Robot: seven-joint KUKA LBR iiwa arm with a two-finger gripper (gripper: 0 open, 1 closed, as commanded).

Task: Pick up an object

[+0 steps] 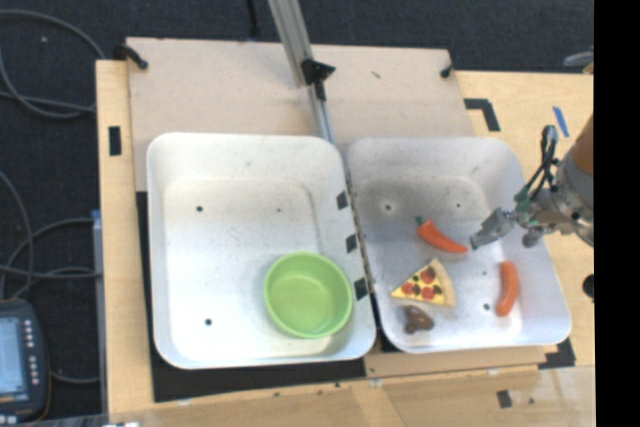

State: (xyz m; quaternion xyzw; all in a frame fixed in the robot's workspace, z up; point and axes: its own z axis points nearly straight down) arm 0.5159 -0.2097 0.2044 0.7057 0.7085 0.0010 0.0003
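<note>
White plastic makes up both bins on the bench, and all the toy food lies in the right bin (pixel 400 165). I can see a carrot (pixel 441 237) near the middle, a pizza slice (pixel 425 285) below it, a small brown lump (pixel 418 319) just under the pizza, and a little sausage (pixel 507 288) over by the right side. The left bin (pixel 200 205) has a green bowl (pixel 308 294) sitting in its lower corner. The gripper (pixel 490 230) hangs above the right bin, between the carrot and the sausage, and close to the carrot's right end. Nothing is between its tips, so it has no hold on any toy. From here the tips are small and dark, and how wide they stand I cannot tell. So I think the job is only starting. No toy has been lifted yet, and each one lies flat on the bin floor. The arm must go down, close on one toy, maybe the carrot since it is nearest, and lift it up.
</note>
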